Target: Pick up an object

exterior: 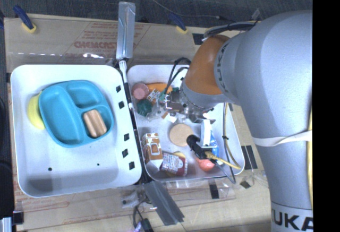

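The right bin [151, 70] holds a crowd of small objects. A crumpled green item [146, 107] lies at its far left, with a pink round piece [141, 90] and an orange piece [156, 86] just beyond it. The gripper [169, 104] sits low just to the right of the green item; I cannot tell whether it is open or closed, or whether it grips anything. Nearer lie a tan disc [180, 134], a small brown-and-white box [153, 147], a red packet [173, 163] and a pink ball [205, 165]. The left bin [64, 172] holds a blue divided plate [71, 106] with a brown roll [94, 122] in its near right compartment.
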Robot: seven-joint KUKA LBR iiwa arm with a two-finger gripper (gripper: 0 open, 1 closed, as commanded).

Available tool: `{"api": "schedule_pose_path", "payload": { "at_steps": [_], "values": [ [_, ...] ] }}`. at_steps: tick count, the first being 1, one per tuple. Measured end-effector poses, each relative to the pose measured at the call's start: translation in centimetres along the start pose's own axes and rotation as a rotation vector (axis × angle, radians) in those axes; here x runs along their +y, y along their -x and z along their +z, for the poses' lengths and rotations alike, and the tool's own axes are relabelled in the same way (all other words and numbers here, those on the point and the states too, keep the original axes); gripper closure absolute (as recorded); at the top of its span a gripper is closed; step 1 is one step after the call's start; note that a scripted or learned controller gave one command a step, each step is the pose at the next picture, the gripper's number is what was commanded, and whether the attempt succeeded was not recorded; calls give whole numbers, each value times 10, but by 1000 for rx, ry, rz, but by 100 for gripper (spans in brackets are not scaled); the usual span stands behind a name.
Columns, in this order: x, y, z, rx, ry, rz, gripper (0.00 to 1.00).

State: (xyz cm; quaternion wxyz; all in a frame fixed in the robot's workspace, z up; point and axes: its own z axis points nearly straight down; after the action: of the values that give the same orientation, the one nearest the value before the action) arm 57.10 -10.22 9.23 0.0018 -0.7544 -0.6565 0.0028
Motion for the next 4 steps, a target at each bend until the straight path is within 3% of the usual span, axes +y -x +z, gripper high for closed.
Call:
{"api": "schedule_pose_path", "payload": {
  "at_steps": [1, 2, 3, 4],
  "values": [
    [0, 1, -7, -1, -4, -4, 100],
    [-3, 66, -81, 0, 6, -209, 100],
    [-3, 65, -80, 1, 5, -209, 0],
    [24, 107, -147, -1, 8, -366, 0]
  ]
}}
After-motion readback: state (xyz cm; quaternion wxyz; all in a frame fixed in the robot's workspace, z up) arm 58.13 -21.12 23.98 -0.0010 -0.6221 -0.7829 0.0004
